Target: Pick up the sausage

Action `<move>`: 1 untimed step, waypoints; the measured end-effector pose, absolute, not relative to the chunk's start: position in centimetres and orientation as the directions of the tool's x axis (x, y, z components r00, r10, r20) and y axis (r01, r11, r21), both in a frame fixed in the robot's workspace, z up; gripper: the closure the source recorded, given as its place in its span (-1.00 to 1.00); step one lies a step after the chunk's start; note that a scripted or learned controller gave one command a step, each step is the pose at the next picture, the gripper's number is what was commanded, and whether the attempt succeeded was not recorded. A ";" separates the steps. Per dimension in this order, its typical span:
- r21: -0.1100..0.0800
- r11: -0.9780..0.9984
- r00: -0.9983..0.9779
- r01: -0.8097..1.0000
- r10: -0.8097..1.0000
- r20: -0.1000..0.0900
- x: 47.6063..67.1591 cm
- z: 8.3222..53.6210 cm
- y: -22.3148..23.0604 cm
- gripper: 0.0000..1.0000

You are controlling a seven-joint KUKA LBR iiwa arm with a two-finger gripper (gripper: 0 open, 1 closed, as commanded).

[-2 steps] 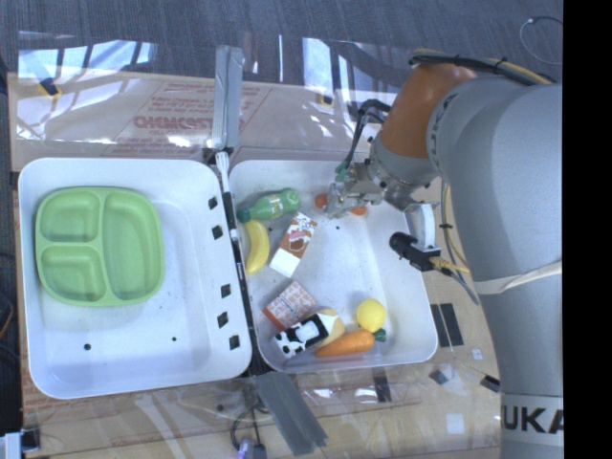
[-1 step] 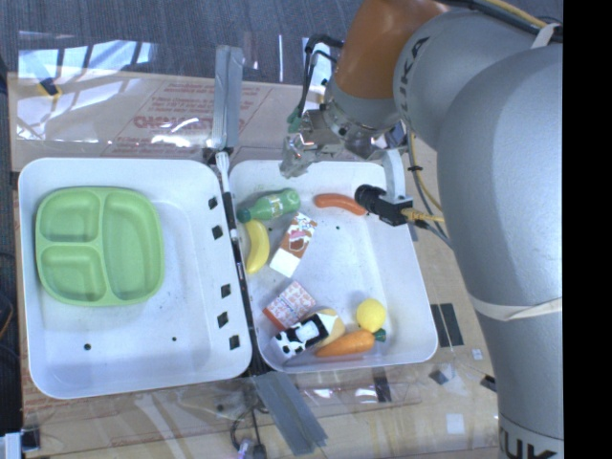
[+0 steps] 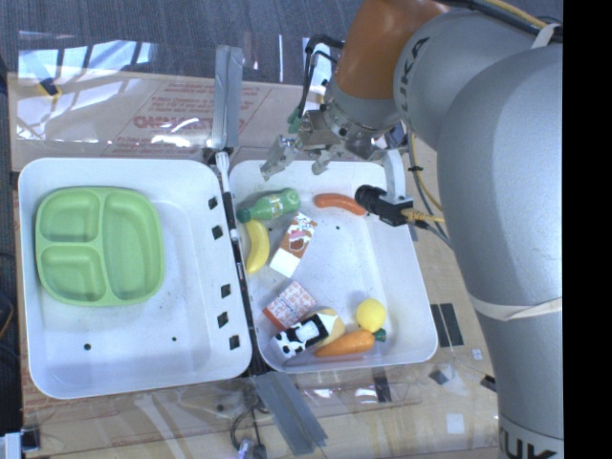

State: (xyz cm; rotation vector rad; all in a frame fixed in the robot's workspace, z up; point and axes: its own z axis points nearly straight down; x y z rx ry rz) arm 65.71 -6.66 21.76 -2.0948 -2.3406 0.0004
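While the small orange-red sausage [image 3: 338,202] lay untouched near the back wall of the right-hand shallow white bin [image 3: 409,299], I saw my two-finger gripper [image 3: 298,157] hanging spread wide and empty above the rim, presumably lining up for a descent.

Well left of the end effector [image 3: 298,159], a green divided plate [image 3: 98,245] lies in the left bin [image 3: 124,371]. Just below it, a green bottle [image 3: 270,205], banana [image 3: 256,246] and carton [image 3: 295,241] cluster; farther below sit a lemon [image 3: 371,314] and carrot [image 3: 346,344].
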 end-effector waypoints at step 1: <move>-0.004 0.213 -0.213 0.977 0.977 0.001 62.1 21.7 -12.1 -1.00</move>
